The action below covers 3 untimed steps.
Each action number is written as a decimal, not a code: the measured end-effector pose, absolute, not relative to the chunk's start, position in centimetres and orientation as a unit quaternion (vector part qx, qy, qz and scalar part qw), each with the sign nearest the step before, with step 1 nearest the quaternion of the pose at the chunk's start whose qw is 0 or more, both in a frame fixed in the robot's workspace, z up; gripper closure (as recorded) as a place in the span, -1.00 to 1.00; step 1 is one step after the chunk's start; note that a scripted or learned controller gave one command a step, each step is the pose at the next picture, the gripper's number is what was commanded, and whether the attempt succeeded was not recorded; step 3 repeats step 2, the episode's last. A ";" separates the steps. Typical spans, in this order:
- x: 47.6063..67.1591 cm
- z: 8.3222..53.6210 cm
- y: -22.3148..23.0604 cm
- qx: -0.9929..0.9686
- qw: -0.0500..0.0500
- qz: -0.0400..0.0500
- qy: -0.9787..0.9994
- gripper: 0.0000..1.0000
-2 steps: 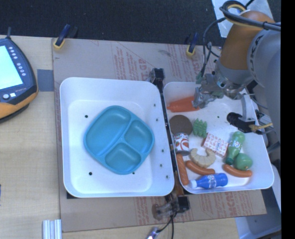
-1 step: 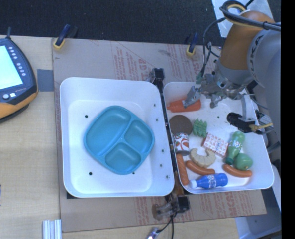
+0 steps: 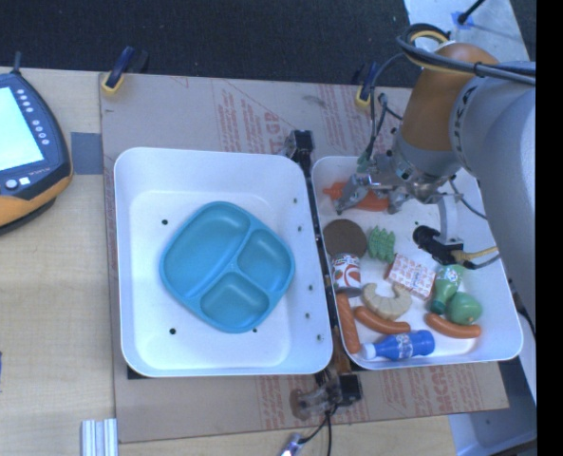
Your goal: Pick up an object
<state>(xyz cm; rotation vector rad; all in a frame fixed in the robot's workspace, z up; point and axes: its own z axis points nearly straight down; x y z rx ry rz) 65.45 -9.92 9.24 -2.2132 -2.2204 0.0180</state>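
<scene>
Reaching down into right bin (image 3: pixel 509 345), far end: gripper (image 3: pixel 387 190) low over orange toy (image 3: pixel 343 192). Nothing lifted yet; grasp and raise remain, by my judgement. Grip state cannot tell, wrist hides it. Toy food fills near end. Left bin (image 3: pixel 134 255) holds blue divided plate (image 3: pixel 228 266).

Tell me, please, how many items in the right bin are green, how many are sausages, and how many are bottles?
Green: 3
Sausages: 3
Bottles: 1
Total: 7
</scene>
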 end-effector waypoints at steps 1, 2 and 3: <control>65.0 9.9 -10.3 -0.706 0.010 0.014 -0.708 1.00; 65.1 10.1 -10.3 -0.706 0.009 0.012 -0.708 -1.00; 65.1 10.1 -10.3 -0.706 0.009 0.012 -0.708 -1.00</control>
